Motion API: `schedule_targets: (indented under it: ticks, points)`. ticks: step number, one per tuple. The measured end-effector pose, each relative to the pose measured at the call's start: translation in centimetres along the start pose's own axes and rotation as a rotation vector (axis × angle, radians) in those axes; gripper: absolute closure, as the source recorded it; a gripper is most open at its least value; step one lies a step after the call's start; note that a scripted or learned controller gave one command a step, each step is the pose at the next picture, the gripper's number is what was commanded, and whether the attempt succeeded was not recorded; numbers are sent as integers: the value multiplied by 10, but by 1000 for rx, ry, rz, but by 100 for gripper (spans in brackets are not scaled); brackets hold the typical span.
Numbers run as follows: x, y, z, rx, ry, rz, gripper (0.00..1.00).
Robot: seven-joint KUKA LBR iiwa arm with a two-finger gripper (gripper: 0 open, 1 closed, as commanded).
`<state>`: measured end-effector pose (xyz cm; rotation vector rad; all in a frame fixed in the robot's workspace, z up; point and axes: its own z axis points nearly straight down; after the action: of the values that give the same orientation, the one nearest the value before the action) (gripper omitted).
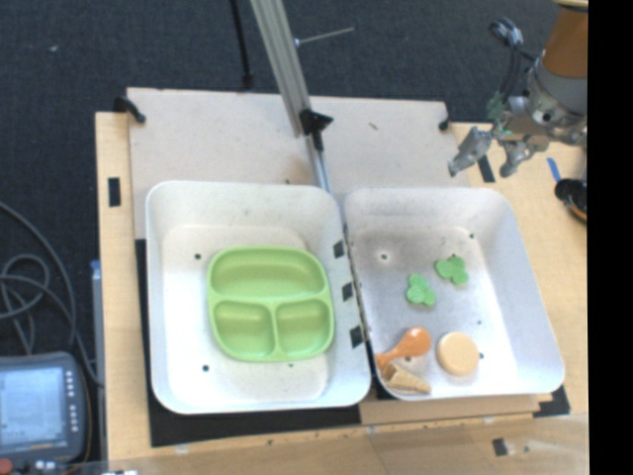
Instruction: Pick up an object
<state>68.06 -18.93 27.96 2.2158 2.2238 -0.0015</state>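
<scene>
The gripper (489, 158) is hanging off the arm (564, 52) at the upper right, above the bench (117, 265) just past the far rim of the right bin (524, 265). Its jaws are standing wide apart, nothing sitting between them.

All pickable things are lying below and slightly left of the jaws, well apart from them, inside the right bin. Nearest are two green clover-like pieces: one (453, 270) sitting closest to the jaws, the other (420, 290) just beside it, down-left. Farther from the jaws, near the bin's front edge, a tan round disc (458, 353) is lying flat. Left of the disc an orange spoon-like piece (406, 346) is resting next to a waffle cone piece (406, 377), apparently touching it.

Far to the jaws' lower left, the left bin (178, 265) is holding a green divided plate (269, 302), three compartments facing up.
</scene>
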Motion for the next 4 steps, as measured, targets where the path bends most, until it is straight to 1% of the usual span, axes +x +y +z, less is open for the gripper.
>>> schedule_targets:
  ticks: [1, 3, 4]
  points:
    - [0, 0, 0, 1, -1, -2, 0]
    - [-6, -2, 84, 4, 0, 3, 0]
    - [-11, -12, 132, 4, 0, 4, 0]
